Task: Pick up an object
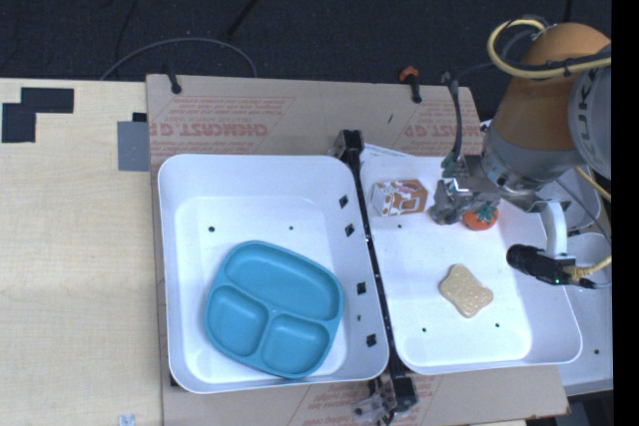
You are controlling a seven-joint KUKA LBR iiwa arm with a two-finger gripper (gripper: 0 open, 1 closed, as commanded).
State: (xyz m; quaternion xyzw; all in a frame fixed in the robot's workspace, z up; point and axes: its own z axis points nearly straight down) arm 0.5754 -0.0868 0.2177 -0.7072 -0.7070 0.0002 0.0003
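Evidently nothing is lifted yet: the arm's hand (461, 205) is low in the right white bin (504, 344), just beside a small orange-red round object (480, 220); whether it is open or closed I cannot tell. A tan biscuit-shaped piece (466, 291) lies nearby, ungrasped.

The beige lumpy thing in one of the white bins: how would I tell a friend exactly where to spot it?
Look at the right-hand white bin, the one the arm reaches into. Near its middle lies the beige piece, flat and wavy-edged like a biscuit. It lies alone, apart from the brown-and-white packet and the small orange-red object at the far end.
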